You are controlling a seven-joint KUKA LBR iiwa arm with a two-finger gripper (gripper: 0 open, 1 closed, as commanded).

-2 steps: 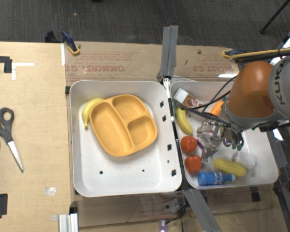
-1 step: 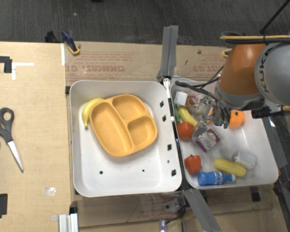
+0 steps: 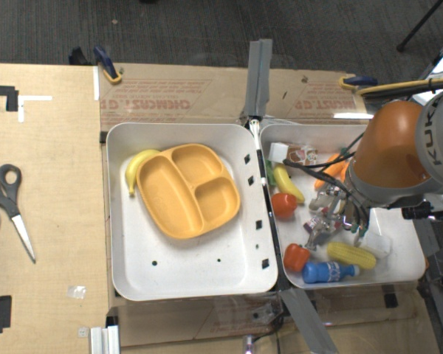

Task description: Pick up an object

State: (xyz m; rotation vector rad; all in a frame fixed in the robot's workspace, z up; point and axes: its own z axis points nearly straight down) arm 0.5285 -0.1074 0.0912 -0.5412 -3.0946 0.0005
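My gripper (image 3: 322,228) hangs low in the middle of the right bin (image 3: 399,271), below the orange wrist band. Toys lie around it. A red tomato (image 3: 283,205) and a small yellow banana (image 3: 289,184) are just to its left. A yellow corn cob (image 3: 351,254) lies to its lower right. A blue bottle (image 3: 328,273) and a second red piece (image 3: 296,257) rest near the bin's front edge. An orange item (image 3: 334,175) is partly hidden behind the arm. I see nothing lifted off the bin floor.
The left bin (image 3: 133,271) holds a yellow divided plate (image 3: 186,190) with a banana (image 3: 136,167) at its far left edge. A white box (image 3: 278,152) and a clear packet (image 3: 303,155) lie at the right bin's back. Scissors (image 3: 13,209) lie on the bench at left.
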